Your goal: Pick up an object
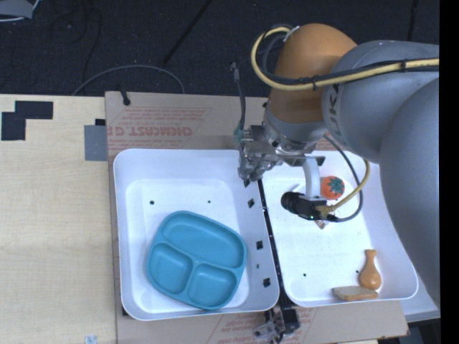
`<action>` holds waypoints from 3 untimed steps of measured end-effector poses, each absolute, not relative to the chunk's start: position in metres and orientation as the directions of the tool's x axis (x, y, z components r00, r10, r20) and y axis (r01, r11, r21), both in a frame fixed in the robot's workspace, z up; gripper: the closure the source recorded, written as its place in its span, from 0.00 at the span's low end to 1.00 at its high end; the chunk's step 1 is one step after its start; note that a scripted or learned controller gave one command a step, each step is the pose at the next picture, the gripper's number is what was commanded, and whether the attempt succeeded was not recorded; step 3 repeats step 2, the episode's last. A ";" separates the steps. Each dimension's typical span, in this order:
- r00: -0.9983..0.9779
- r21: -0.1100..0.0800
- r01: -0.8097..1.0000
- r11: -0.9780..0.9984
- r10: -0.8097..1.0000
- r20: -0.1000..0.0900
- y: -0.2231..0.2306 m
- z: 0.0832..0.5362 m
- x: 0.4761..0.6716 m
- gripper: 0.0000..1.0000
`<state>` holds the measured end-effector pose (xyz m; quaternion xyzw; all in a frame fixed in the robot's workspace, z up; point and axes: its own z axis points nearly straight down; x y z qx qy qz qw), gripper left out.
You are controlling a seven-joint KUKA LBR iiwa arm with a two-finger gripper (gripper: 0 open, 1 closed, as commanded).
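Note:
A blue three-compartment plate (pixel 195 260) lies flat in the left bin (pixel 136 192). In the right bin (pixel 315 264) a small orange-red fruit with a green top (pixel 331 187) sits at the far side, partly behind the arm's yellow cable. An orange-yellow pear-shaped piece (pixel 370 269) and a tan flat block (pixel 349 293) lie at the near right corner. My gripper (pixel 249 169) hangs over the far end of the divider between the two bins, well above the plate's far right edge and left of the fruit. I see nothing held in it.
The large grey arm with its orange band (pixel 308 70) covers the far right of the right bin. A black cylindrical part on a cable (pixel 301 205) hangs beside the fruit. Cardboard (pixel 172 124) lies under the bins; a pale wooden benchtop (pixel 50 221) extends left.

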<state>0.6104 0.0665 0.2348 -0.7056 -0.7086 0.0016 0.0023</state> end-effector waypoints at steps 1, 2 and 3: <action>-0.004 -0.003 1.000 0.004 1.000 0.001 0.109 0.235 0.613 1.00; -0.002 -0.003 1.000 0.002 1.000 -0.001 0.107 0.235 0.613 0.00; -0.002 -0.003 1.000 0.002 1.000 -0.001 0.107 0.235 0.613 0.00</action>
